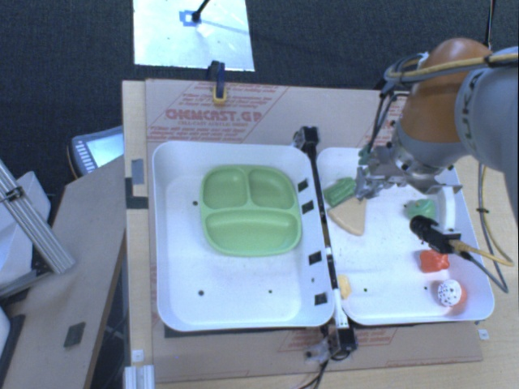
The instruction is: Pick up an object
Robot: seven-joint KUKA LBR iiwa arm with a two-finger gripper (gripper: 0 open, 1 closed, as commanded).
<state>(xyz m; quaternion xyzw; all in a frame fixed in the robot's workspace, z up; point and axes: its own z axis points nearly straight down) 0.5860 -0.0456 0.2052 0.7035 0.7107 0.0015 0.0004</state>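
My gripper [366,190] hangs low over the far left part of the right bin [389,308]. It sits just right of a green leafy piece [340,191] and right above a tan wedge [349,216]. Whether it touches either one is hidden by the wrist. Further right lie a small green piece [421,209], a red piece [434,260] and a white dotted ball on an orange base [448,292]. A tiny yellow piece [344,286] rests by the bin's left wall.
The left bin [174,282] holds a green divided plate [250,210]. A black divider strip [318,217] runs between the bins. The grey arm with its orange band [442,87] looms over the right bin's far side.
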